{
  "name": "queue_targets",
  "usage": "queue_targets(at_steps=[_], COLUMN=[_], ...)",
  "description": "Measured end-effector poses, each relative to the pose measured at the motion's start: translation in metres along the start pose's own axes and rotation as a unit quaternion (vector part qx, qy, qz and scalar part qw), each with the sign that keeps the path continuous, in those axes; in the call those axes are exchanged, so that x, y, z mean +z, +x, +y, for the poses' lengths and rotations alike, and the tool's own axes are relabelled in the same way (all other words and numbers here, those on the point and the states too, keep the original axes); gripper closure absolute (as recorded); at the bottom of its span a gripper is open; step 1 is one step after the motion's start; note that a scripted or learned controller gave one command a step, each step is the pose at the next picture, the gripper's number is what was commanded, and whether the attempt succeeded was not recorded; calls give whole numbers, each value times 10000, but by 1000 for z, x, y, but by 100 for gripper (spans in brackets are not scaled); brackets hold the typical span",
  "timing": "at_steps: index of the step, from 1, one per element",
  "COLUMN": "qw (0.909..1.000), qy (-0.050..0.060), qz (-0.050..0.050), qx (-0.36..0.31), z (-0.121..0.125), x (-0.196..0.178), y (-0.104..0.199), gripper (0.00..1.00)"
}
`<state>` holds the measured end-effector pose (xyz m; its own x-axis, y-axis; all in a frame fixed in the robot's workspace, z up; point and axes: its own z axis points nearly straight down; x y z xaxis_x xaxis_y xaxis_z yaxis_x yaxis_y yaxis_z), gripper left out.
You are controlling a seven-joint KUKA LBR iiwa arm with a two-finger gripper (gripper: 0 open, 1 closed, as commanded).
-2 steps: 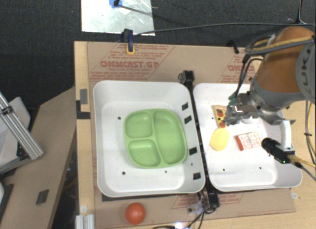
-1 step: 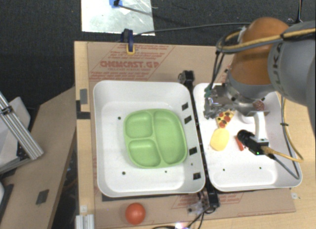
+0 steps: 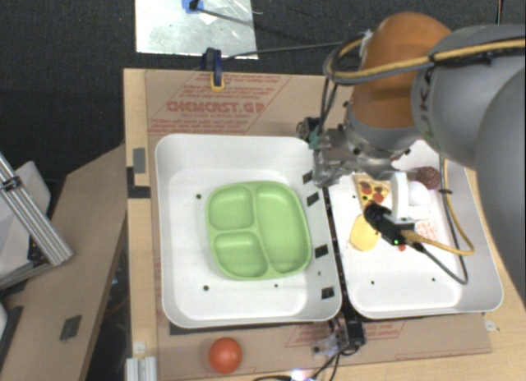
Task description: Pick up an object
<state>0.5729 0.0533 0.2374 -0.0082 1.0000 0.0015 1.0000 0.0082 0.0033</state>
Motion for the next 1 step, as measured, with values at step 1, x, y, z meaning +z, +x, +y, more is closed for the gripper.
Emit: queue_targets(at_steps=[1], qw=[10000], qy=[10], qz=[0], qx=[-6], z=[4], x=[11], y=[55], gripper=[100])
